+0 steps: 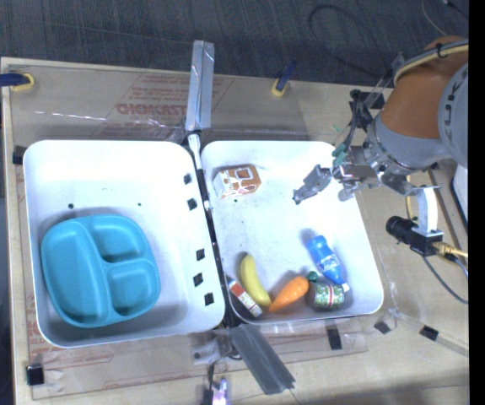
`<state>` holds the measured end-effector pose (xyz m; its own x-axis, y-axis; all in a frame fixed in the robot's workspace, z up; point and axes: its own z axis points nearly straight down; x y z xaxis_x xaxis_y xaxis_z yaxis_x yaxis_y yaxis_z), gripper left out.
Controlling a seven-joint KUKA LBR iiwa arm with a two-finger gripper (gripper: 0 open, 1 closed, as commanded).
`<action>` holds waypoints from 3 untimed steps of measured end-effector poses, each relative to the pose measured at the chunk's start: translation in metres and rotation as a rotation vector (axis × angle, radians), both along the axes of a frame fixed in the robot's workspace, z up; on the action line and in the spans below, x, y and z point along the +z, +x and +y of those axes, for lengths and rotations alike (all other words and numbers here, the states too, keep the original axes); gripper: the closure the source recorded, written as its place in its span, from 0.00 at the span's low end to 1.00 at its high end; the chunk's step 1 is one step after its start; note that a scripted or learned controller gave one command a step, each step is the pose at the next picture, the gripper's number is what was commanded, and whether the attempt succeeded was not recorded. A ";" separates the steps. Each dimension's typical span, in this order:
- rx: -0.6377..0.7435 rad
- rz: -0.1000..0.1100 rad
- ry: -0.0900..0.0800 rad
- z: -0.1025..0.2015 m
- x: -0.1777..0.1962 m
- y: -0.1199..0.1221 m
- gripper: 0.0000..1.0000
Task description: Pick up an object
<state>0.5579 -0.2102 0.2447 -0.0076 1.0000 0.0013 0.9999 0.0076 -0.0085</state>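
Note:
My gripper (325, 184) hangs over the upper right part of the right bin (267, 159), fingers spread open with nothing between them. Below it, near the bin's front, lie a blue bottle (326, 260), a green can (328, 294), an orange carrot (289, 294), a yellow banana (255, 279) and a small red and white packet (242, 294). A white box with an orange print (238, 181) rests at the bin's back left, well to the left of the gripper.
The left bin (99, 163) holds a blue divided plate (99, 268) at its front. A metal divider bar (198, 87) stands between the bins at the back. The arm's grey and orange body (423, 108) reaches in from the right.

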 end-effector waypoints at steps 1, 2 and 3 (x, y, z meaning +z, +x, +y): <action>-0.125 0.001 -0.001 0.037 -0.012 -0.026 0.00; -0.078 -0.001 -0.001 0.002 -0.061 -0.054 0.00; -0.133 -0.004 0.000 0.005 -0.155 -0.081 0.00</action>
<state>0.4771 -0.2053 0.0894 0.1251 0.9921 0.0020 0.9921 -0.1251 -0.0048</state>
